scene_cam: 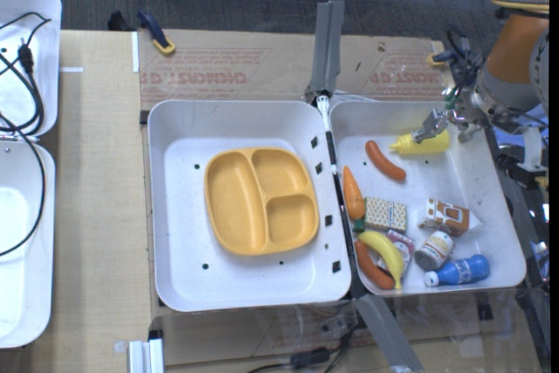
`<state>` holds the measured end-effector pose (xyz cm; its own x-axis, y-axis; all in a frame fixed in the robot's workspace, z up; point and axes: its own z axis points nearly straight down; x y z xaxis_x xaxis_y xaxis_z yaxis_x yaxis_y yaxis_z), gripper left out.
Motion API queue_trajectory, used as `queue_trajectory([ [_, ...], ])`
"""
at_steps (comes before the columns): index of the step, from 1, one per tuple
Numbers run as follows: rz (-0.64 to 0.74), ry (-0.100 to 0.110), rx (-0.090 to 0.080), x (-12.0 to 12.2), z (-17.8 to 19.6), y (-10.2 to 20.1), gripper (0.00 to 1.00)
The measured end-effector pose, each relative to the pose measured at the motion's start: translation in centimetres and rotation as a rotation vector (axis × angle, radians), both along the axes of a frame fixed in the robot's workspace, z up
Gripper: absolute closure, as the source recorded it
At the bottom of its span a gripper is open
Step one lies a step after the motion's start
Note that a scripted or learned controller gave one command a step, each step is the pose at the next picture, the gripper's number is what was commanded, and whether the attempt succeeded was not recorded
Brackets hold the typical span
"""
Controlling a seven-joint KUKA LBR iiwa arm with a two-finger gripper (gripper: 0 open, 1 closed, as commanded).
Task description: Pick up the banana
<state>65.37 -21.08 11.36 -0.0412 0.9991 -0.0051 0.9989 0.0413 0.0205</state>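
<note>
Because the banana (387,251) lies at the 6 o'clock edge of the right bin (498,214), wedged between a red sausage (372,268) and a cracker packet (385,212), any approach probably calls for a tight descent. A blue bottle (460,271) sits at its 3 o'clock. Farther off, toward 1 o'clock, the hand (434,125) hovers over the yellow mustard bottle (421,143), well apart from the target; whether its fingers are apart cannot be determined.
</note>
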Motion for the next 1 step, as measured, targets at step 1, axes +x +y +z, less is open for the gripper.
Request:
queue_trajectory([
  [1,0.035,0.004,0.002,1.18,-0.60,0.47,0.00],
])
